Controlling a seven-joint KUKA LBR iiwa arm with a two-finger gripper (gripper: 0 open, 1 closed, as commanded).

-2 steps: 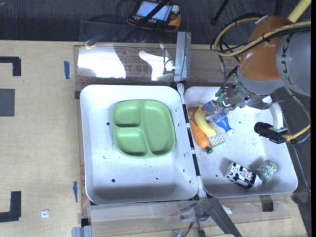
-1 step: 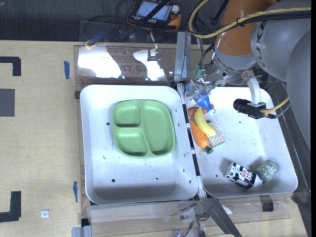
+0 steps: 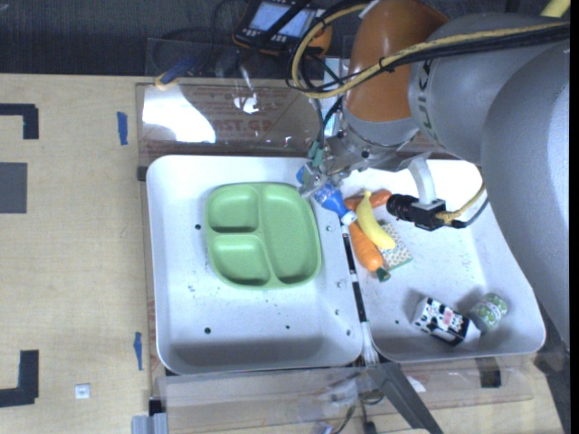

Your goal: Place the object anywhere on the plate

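Blue-capped object (image 3: 333,199) at the hand's (image 3: 318,177) tips, beside green plate (image 3: 262,233)

- right bin (image 3: 507,269) has a little pile near its left wall: a banana (image 3: 374,223) lying across a carrot (image 3: 365,245), touching
- a small patterned packet (image 3: 395,257) sits just under those two
- black and white cow-print box (image 3: 441,320) down near the bin's front, with a small green-labelled can (image 3: 489,310) just beside it
- wooden table (image 3: 68,242) on the left has black tape corners (image 3: 22,120) and bits of blue tape (image 3: 122,127)
- handheld screen gadget (image 3: 276,23) with cables at the back
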